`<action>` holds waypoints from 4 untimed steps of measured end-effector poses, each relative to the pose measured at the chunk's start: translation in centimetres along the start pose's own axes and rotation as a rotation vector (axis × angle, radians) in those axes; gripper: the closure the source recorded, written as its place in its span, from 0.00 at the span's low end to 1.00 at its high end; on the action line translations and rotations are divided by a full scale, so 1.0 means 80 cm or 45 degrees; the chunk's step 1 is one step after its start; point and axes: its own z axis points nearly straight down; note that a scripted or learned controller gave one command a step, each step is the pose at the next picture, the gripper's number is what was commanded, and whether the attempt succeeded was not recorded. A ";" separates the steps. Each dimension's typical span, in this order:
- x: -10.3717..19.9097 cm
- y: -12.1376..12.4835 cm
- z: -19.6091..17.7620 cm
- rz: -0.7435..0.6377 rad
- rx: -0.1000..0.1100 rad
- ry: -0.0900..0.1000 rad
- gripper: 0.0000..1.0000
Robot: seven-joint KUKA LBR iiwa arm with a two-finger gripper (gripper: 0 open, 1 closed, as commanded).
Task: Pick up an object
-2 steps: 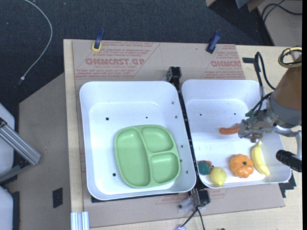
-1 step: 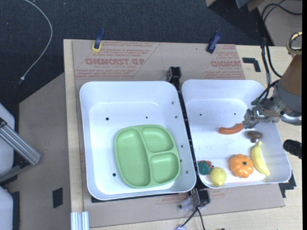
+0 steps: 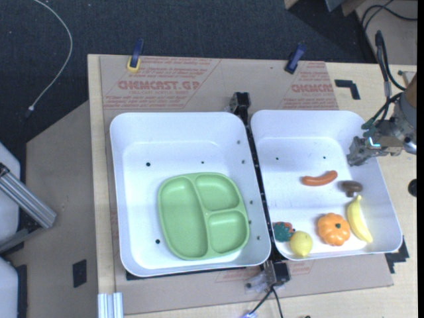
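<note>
Gripper low at right

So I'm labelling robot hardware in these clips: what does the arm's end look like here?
At the right bin's far right edge, the gripper is a compact grey metal block with darker grey parts and a small teal-lit spot on its body. Dark cables loop above it toward the bench edge.

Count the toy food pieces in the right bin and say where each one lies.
6, all in the right bin: sausage mid-bin, brown piece right of it, banana by the right wall, pumpkin, lemon, small red-green piece at front left. None seem hidden.
</note>
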 end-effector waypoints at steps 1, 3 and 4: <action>0.057 0.028 0.016 -0.005 0.007 0.004 1.00; 0.185 0.082 0.031 0.000 0.008 0.005 1.00; 0.263 0.098 0.029 -0.007 0.007 0.006 1.00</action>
